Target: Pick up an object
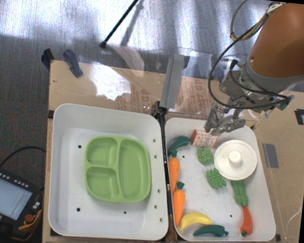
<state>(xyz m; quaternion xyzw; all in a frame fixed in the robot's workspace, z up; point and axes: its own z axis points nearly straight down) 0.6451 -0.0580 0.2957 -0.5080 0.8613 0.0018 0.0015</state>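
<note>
Camera view: hand (221, 125) hangs over the right bin's (266, 215) back edge, its fingers slightly spread with nothing between them, just above a small reddish block (203, 139). Beside the block lie a white lid (236, 160) and carrots (174, 172); a green plate (117, 169) occupies the left bin (60, 200).

right bin (267, 206): crowded, toys close-packed | left bin (68, 135): open floor around green tray (117, 169)
</note>
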